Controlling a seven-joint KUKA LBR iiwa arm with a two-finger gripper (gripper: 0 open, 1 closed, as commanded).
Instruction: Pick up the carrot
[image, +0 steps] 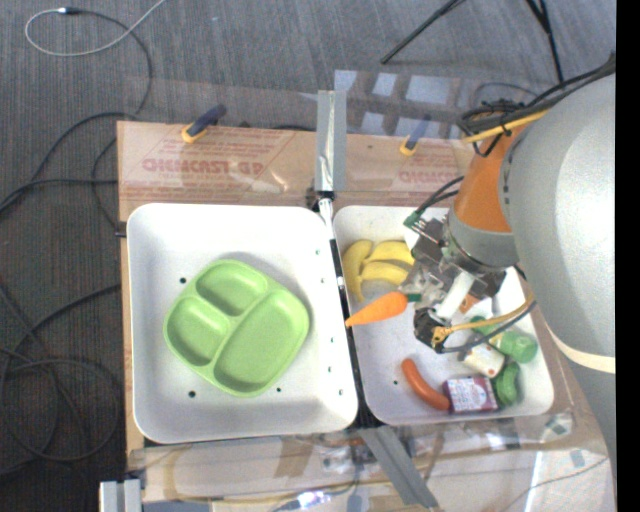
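Observation:
The orange carrot (377, 309) hangs at a slant over the left side of the right bin (385, 400), its pointed tip reaching over the rim between the two bins. Its thick end sits between the fingers of my gripper (413, 296), which is shut on it. The grey arm with its orange band (482, 195) comes in from the upper right and hides the bin's back right corner.
Yellow bananas (372, 262) lie just behind the carrot. A red sausage (424, 385), a purple packet (470, 395) and green vegetables (514, 349) lie at the front right of the right bin. The left bin (160, 235) holds a green divided plate (238, 326).

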